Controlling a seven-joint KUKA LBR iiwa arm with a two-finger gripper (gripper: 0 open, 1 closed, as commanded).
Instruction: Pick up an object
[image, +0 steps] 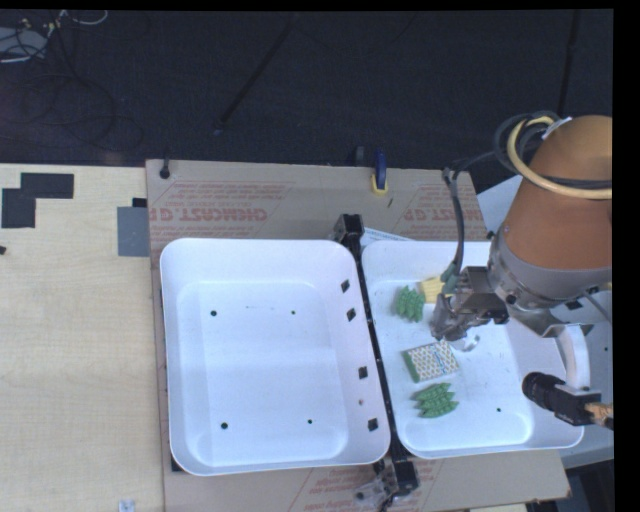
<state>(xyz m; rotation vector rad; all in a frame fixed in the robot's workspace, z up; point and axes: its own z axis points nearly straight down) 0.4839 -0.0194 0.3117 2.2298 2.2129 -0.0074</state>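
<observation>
Scanning from the left, the tabletop (70, 350) carries a white left bin (190, 300) with nothing to grasp in it, then the right bin (500, 425) with the candidates. A green toy (408, 302) lies near its upper left beside a small yellow piece (432, 290); a speckled block (432, 361) sits lower, with a second green toy (436, 401) just below it. The gripper (455, 322) hangs between the yellow piece and the speckled block, close to both. Whether its jaws are apart or together I cannot tell. The likely risk is crowding: coming down among neighbours, it may nudge one aside or pinch only an edge that slips free.
</observation>
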